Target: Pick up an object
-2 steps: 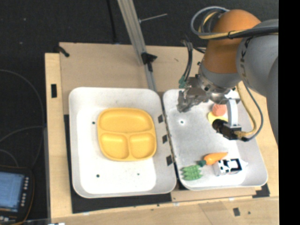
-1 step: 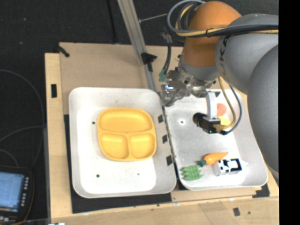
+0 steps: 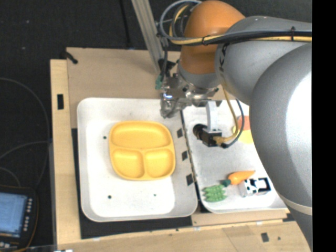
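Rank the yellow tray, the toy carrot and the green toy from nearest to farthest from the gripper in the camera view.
Measured from the gripper, at the top of the divider between the bins:
1. Yellow tray, in the left bin, just below and left of it.
2. Toy carrot, in the right bin, lower right.
3. Green toy, near the right bin's bottom edge; close to the carrot's distance, a near call.

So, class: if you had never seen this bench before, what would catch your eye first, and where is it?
Most likely the yellow divided plate, lying flat in the middle of the left bin. Next, the big grey arm with its orange band looming in from the right, its gripper low at the far end of the divide between the bins. Then the small orange carrot and a green toy at the right bin's near edge.
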`<state>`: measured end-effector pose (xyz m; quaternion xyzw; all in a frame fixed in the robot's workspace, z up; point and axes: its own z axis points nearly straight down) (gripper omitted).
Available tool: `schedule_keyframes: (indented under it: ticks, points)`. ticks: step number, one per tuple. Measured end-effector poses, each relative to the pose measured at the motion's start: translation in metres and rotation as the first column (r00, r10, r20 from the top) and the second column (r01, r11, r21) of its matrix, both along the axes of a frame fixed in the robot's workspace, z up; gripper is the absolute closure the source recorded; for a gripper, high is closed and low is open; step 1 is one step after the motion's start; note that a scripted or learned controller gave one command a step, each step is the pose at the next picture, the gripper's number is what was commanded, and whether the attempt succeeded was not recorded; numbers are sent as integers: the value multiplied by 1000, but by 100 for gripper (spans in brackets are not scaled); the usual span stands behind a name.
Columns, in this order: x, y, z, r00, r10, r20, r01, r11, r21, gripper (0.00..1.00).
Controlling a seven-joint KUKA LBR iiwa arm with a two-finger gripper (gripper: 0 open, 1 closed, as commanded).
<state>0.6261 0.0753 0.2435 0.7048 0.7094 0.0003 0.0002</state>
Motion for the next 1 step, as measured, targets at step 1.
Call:
schedule_keyframes:
  ticks: [1]
  points:
    - [0,-4,1,1000,-3,0,3,1000,-2,0]
